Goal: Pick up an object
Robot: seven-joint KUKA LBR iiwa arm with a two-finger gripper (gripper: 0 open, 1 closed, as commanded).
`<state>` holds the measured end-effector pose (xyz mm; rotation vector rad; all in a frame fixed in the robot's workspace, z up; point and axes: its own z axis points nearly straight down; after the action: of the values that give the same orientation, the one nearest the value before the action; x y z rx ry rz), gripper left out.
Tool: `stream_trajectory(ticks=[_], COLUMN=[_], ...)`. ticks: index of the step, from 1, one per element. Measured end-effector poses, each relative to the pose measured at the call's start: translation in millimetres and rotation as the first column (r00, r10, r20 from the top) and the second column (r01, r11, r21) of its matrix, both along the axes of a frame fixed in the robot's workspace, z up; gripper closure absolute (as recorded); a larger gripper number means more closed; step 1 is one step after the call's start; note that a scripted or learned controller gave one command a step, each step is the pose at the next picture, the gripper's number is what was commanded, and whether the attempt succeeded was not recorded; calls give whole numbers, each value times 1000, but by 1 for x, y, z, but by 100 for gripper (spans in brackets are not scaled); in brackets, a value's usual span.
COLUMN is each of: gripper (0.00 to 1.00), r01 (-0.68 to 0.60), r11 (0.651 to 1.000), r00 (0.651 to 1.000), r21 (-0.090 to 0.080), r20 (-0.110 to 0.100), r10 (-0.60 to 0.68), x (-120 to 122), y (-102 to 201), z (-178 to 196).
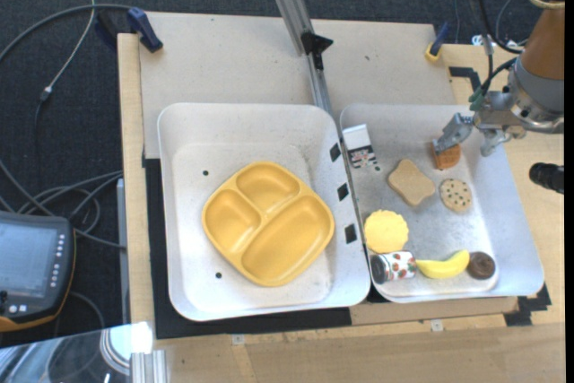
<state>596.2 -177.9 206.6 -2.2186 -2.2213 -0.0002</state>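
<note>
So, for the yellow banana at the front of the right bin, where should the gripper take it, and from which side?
Probably the middle of the curved yellow banana, coming straight down, fingers closing across its narrow width. It lies flat and lengthwise along the white right bin's front wall, with a small patterned can at one end and a round brown piece at the other, so its ends are crowded.

The arm (544,49) enters from the right edge of the camera view, its orange band uppermost and the grey wrist section below it, angled down and to the left. At its end the pincer (470,137) hangs low, its two fingers spread apart: one grey finger (451,134) points down-left, the other sits to its right.
</note>
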Motion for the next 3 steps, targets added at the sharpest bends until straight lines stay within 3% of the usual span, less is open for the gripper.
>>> stream_trajectory(ticks=[1, 2, 3], gripper=[0, 0, 0], r01=[-3, 4, 0], r11=[1000, 1000, 1000], r00=[1000, 1000, 1000], r21=[2, 1, -7], r20=[0, -8, 13], r10=[3, -4, 0], x=[-32, -61, -20], y=[33, 1, -29], z=[30, -118, -13])
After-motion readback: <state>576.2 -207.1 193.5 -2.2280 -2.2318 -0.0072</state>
